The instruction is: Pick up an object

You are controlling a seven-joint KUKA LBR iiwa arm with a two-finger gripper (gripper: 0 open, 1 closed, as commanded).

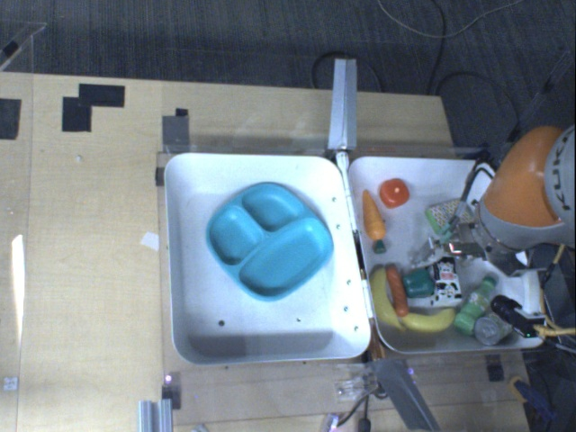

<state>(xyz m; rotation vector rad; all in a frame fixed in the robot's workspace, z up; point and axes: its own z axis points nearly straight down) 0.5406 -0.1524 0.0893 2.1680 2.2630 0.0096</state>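
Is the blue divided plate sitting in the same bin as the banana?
No, the blue divided plate lies alone in the left bin, while the banana lies in the right bin.

A pale wooden bench (pixel 81 268) fills most of the scene, and everything else is placed against it. Beyond its far edge lies dark grey carpet (pixel 207 16), with a thin cable (pixel 441 25) looping across it. Black square marks (pixel 90 104) sit near the bench's far left corner. A metal post (pixel 343 106) stands at its far middle.
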